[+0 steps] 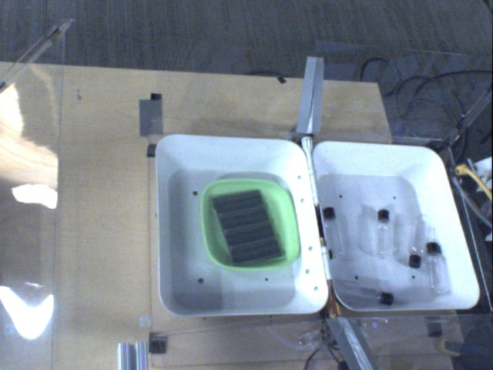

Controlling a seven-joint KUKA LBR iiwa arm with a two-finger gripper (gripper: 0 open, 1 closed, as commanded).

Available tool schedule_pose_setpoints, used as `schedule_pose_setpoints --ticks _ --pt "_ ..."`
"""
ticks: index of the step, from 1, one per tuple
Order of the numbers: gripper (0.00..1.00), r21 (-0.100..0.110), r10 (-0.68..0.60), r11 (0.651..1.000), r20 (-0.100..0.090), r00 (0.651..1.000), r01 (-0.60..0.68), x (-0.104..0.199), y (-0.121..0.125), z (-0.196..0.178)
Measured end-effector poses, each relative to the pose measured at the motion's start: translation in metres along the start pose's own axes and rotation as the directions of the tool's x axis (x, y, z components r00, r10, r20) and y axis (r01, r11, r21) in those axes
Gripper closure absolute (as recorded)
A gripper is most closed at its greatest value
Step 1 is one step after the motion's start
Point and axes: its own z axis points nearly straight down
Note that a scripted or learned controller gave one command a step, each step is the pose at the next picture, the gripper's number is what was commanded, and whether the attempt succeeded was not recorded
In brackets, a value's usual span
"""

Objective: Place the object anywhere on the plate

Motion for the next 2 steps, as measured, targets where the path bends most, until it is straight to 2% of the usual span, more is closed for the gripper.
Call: schedule_pose_setpoints --ticks 1,2 --pt "0.0 -0.008 -0.001 1.0 -0.009 1.0 0.0 0.001 0.001 -0.115" --pt "0.0 -0.008 0.006 1.0 -0.009 1.0 -0.006 0.001 0.001 -0.125"
